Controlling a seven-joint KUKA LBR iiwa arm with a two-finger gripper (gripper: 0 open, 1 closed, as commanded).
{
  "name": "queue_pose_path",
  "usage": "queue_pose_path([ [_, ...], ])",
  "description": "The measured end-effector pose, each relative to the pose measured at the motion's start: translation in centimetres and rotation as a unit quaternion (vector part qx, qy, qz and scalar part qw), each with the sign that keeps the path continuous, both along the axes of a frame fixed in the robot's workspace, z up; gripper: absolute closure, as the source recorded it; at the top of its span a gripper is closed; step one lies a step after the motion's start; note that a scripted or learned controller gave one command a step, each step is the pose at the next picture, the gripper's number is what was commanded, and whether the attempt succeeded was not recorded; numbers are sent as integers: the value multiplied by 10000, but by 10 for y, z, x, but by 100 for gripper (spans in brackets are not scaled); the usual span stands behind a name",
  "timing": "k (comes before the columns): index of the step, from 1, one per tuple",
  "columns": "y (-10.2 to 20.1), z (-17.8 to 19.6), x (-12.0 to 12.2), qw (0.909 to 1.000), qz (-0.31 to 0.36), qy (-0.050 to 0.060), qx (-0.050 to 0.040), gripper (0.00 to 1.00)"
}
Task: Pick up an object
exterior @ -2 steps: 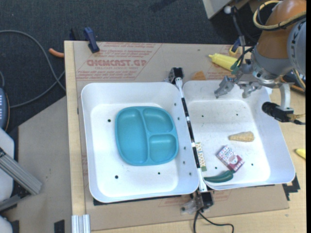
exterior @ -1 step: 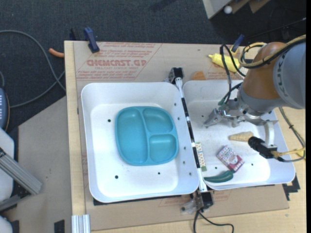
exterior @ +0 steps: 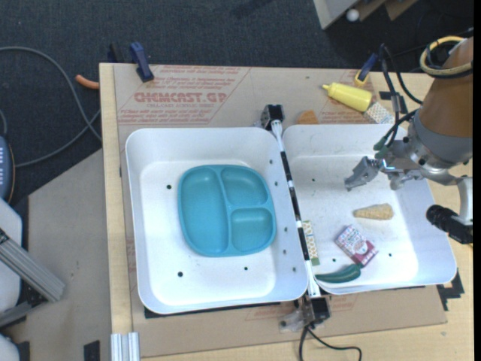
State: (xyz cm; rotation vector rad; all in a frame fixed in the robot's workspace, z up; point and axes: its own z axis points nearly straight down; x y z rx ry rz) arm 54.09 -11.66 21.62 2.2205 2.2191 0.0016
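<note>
A tan bench top [exterior: 225, 96] printed with red lettering stands on dark grey carpet [exterior: 188, 13]. A grey cable [exterior: 79, 89] loops over the carpet at left. Blue clamps [exterior: 140, 60] grip the bench's far edge.

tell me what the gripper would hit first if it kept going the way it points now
Probably bare floor of the right bin, then the divider between the bins. The gripper points toward the image left; its height is unclear, so it might pass over.
</note>
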Motion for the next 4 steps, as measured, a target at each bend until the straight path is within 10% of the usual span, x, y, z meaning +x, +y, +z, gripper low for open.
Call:
queue_pose_path([
  [2,5,-123,-62,10000,5,16,8,0],
  [3,5,-113,-61,10000,-2,4,6,100],
  [4,86,-31,30,10000,10,6,11,100],
])
